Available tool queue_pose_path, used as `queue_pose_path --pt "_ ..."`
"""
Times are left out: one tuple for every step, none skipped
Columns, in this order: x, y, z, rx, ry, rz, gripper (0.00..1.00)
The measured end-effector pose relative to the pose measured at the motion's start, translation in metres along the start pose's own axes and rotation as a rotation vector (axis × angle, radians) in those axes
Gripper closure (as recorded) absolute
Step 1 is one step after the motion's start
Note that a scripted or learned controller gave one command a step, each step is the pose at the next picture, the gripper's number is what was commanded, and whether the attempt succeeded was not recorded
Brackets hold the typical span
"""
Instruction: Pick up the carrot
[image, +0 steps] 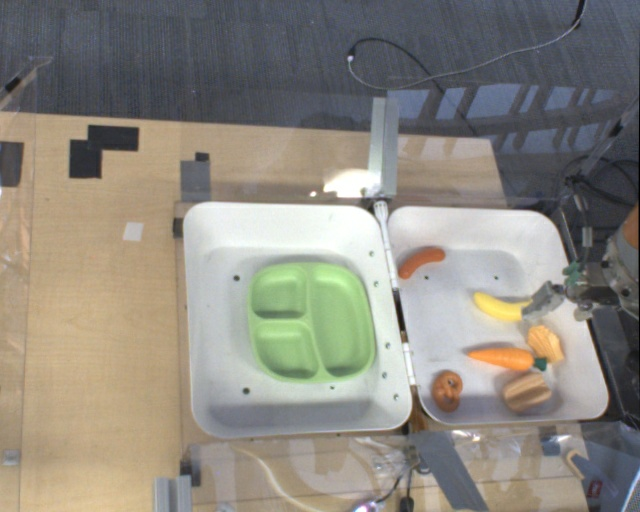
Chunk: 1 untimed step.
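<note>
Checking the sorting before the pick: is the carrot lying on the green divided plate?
No. The carrot lies in the right bin, between the banana and the apple; the green plate sits in the left bin.

I see light wood bench (90, 330), black tape marks (100, 148), dark grey carpet (200, 60), black cable (450, 65) trailing, bright glare patch (350, 184).

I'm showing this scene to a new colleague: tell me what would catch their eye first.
The bright green divided plate sits in the middle of the left bin. Next come the toy foods in the right bin: a sausage near its upper left, a banana and, below it, the orange carrot, with an apple at the front. The gripper reaches in from the right beside the banana.
</note>
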<state>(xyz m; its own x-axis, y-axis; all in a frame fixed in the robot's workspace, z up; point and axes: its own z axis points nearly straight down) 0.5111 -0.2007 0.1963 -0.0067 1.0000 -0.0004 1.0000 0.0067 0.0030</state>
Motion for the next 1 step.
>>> queue_pose_path --pt "-0.0059 -0.0148 0.1057 -0.01 -0.005 -0.313 0.0"
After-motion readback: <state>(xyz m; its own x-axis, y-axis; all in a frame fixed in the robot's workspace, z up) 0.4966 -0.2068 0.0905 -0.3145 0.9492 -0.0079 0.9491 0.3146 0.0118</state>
